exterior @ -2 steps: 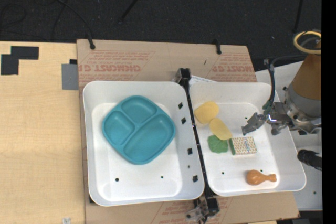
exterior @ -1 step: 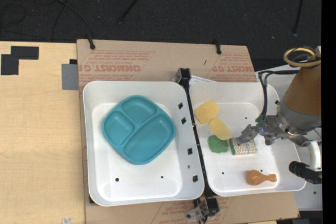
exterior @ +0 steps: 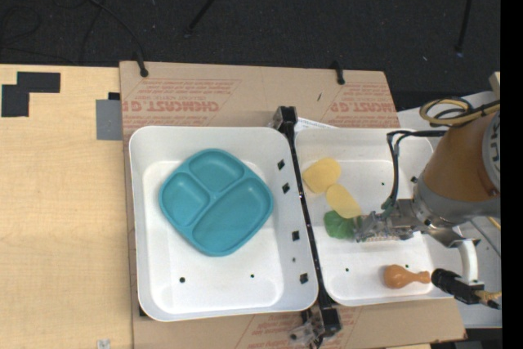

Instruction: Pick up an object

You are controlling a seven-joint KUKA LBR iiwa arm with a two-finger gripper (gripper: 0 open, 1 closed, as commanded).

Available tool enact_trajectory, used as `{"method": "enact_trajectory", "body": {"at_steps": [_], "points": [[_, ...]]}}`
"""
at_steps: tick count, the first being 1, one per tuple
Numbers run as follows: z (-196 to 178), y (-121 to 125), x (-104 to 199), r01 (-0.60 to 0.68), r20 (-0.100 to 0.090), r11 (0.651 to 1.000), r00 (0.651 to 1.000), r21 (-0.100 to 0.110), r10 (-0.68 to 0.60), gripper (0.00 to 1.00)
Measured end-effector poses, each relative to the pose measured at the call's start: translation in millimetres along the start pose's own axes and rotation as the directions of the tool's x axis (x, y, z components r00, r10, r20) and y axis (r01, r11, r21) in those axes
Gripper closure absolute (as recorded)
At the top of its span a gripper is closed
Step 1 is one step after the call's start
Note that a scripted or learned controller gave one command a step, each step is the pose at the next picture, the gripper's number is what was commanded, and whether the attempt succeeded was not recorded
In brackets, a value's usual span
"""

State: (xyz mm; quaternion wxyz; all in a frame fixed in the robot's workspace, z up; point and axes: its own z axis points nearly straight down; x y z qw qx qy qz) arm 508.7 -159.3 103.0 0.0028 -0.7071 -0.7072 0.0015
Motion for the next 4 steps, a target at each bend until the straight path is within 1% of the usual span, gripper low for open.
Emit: {"method": "enact_trajectory", "body": {"at_steps": [1,3,4], "points": [[-13,1,-1,-0.004,0.000,1.000,1.000,-0.003,0.004,1.00],[-125,-17,-2,0.001,0.003,1.000,1.000,-0.009,-0.001,1.00],[-180,-21,6,0.002,0.002,1.000,1.000,-0.009,-0.002,1.00]]}}
